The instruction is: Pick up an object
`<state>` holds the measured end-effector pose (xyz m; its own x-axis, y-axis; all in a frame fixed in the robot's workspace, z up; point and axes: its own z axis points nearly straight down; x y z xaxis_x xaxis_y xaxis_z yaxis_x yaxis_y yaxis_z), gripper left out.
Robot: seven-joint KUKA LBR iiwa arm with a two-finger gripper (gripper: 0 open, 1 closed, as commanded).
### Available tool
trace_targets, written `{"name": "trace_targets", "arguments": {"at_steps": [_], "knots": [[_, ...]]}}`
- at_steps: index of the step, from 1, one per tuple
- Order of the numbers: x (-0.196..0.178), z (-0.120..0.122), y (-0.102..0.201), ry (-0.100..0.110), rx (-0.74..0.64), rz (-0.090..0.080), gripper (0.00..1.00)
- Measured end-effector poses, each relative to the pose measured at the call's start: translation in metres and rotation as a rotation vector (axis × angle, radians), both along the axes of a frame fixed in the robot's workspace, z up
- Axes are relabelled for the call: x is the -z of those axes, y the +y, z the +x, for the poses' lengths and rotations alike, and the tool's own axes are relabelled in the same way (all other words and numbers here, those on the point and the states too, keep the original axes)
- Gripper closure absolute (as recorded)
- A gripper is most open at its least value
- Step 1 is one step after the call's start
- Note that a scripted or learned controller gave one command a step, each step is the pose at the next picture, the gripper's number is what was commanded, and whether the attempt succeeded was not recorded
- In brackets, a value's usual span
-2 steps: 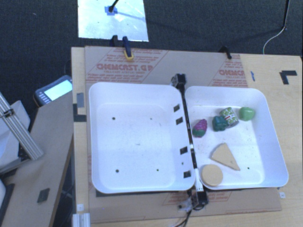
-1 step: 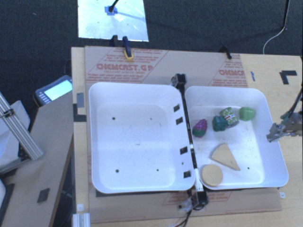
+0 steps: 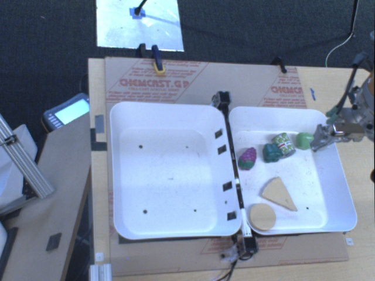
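Observation:
My gripper (image 3: pixel 322 138) hangs over the right edge of the right bin (image 3: pixel 337 183), at the end of the arm coming in from the right. Just left of it lies a small green ball (image 3: pixel 304 140); I cannot see whether they touch. Further left are a green-and-white patterned piece (image 3: pixel 284 144), a teal block (image 3: pixel 271 153) and a purple-and-green piece (image 3: pixel 247 157). A tan wedge (image 3: pixel 279 194) and a round wooden disc (image 3: pixel 262 216) lie toward the bin's front.
The left bin (image 3: pixel 126 174) sits beside the right one, with a dark divider strip (image 3: pixel 229 157) between them. Both rest on a cardboard sheet (image 3: pixel 193 81). A cable (image 3: pixel 354 16) hangs at the upper right.

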<state>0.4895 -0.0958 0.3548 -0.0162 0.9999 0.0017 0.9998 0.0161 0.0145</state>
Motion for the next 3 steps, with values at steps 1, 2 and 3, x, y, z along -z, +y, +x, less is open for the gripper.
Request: {"name": "trace_targets", "arguments": {"at_steps": [1,2,3], "knots": [[-0.086,-0.002,0.069,0.002,0.004,-0.001,1.00],[-0.123,-0.002,0.116,0.008,0.007,0.000,1.00],[-0.134,-0.003,0.173,0.011,0.007,0.000,1.00]]}}
